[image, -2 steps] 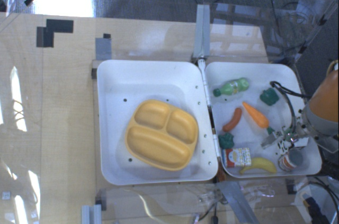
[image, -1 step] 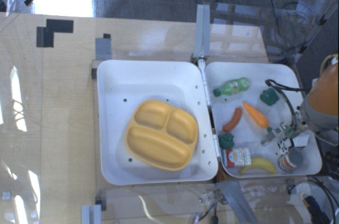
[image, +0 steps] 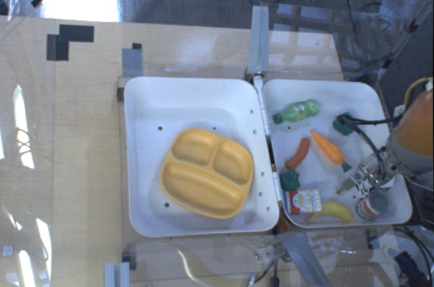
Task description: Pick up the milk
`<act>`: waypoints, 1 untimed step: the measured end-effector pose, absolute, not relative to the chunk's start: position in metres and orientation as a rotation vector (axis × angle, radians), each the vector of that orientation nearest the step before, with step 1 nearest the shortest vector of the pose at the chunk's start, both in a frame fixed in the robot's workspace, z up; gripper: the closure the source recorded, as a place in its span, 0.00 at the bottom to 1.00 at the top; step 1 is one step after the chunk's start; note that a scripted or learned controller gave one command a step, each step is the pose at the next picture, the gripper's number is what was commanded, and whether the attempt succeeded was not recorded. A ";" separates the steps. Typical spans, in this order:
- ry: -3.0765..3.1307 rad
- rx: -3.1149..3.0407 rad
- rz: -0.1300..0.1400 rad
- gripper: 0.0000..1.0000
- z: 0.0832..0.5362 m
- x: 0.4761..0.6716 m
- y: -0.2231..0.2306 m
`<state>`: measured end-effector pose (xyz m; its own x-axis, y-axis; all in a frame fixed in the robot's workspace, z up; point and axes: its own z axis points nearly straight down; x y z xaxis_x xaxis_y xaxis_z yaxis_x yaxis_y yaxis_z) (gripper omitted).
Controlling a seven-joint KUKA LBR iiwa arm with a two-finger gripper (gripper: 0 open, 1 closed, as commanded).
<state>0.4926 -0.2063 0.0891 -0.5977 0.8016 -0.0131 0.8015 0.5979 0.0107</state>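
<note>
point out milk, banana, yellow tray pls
milk carton [image: 306, 201], camera view, middle of its printed face
banana [image: 331, 212], camera view, middle of its curved body
yellow tray [image: 203, 185], camera view, floor of its large front compartment

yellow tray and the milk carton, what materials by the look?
Yellow tray: likely molded plastic, smooth and slightly glossy, with rounded compartment ridges and soft highlights. Milk carton: small boxy toy with printed red-and-white faces; plastic or card, too small to tell.
</note>
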 end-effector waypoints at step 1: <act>2.584 1.766 0.003 0.00 0.088 0.492 -0.180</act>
<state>0.4923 -0.1803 0.0884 -0.3631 0.9317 -0.0087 0.9317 0.3632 0.0086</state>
